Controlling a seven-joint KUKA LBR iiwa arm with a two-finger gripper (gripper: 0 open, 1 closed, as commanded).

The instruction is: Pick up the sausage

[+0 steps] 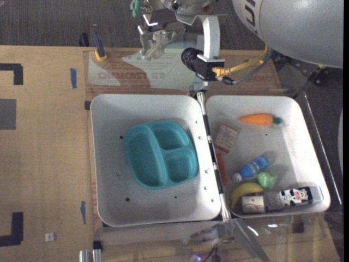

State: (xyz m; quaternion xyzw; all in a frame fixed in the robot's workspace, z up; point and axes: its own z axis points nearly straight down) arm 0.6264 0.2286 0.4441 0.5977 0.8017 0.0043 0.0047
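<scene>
The sausage (218, 167) looks like a thin reddish strip lying along the left wall of the right bin (308, 125), partly tucked under a small white card (226, 137). My gripper (153, 49) hangs high over the bench behind the left bin's (103, 146) back edge, far from the sausage. It is open and nothing is between its fingers.
A teal divided plate (161, 154) lies in the left bin. The right bin also holds a carrot (258, 119), a blue bottle (251, 167), a green piece (266, 179), a banana (245, 189), a small carton (253, 203) and a cow-print box (296, 196).
</scene>
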